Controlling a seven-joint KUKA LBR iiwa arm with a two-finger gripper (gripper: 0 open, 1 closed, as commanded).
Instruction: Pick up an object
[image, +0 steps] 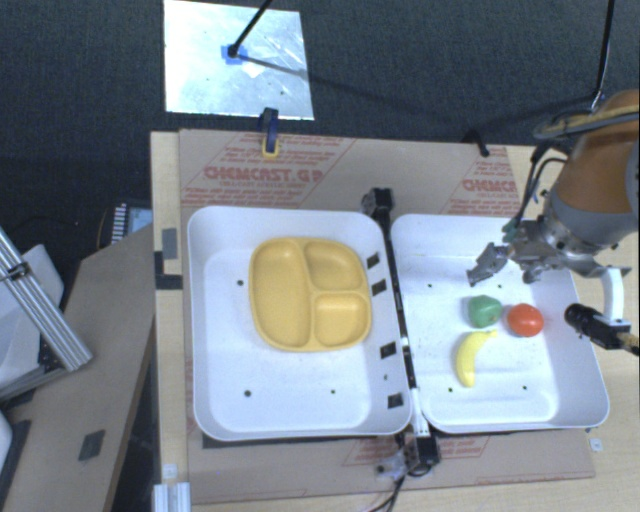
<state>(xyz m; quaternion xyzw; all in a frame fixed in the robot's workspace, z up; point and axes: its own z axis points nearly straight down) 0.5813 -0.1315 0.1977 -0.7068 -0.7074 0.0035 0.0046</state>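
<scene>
In the right bin (440, 400) lie a green rounded object (484, 310), a red-orange tomato-like ball (525, 320) right beside it, and a yellow banana (470, 356) just below them. My gripper (507, 268) hangs over the upper part of this bin, slightly above and behind the green object. Its fingers are open with nothing between them. The arm comes in from the right, over the bin's right rim.
The left bin (215, 400) holds a yellow divided plate (308, 293) in its middle. A black hinged strip (392, 300) runs between the two bins. Both bins rest on a cardboard sheet (300, 170), and a shiny foil square (238, 60) lies beyond it.
</scene>
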